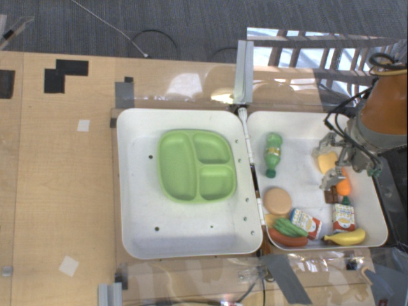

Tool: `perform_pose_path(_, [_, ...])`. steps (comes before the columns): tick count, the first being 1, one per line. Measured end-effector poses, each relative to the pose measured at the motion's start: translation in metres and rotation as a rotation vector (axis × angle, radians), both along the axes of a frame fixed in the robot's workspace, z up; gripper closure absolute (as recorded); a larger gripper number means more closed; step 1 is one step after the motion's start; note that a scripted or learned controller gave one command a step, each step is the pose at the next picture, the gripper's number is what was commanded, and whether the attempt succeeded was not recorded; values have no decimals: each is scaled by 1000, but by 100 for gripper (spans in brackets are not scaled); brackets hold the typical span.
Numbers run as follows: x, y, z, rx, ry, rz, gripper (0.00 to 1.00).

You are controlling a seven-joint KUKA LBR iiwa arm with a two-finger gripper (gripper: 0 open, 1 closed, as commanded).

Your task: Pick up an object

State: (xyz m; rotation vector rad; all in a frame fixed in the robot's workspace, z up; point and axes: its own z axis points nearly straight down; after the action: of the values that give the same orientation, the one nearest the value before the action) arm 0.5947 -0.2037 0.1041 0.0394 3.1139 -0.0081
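Observation:
My gripper hangs low over the right part of the right bin, below the arm's orange band. It is directly over a yellow wedge, with a small orange piece and a brown block just in front of it. Whether it touches any of them is hidden by the wrist. A green bottle lies to its left. Toward the front of the bin are a tan round bun, a red sausage, a small carton, a ketchup bottle and a banana.
The left bin holds a green divided plate. A raised divider separates the two bins. Black cables loop beside the wrist. A metal frame stands behind the right bin.

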Motion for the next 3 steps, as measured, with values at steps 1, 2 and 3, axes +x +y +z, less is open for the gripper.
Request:
perform_pose_path(1, [-12,0,-15,4,15,-31,0])
perform_pose_path(2, [-7,0,0,0,-1,-24,100])
perform_pose_path(3, [-7,1,0,1,1,-23,0])
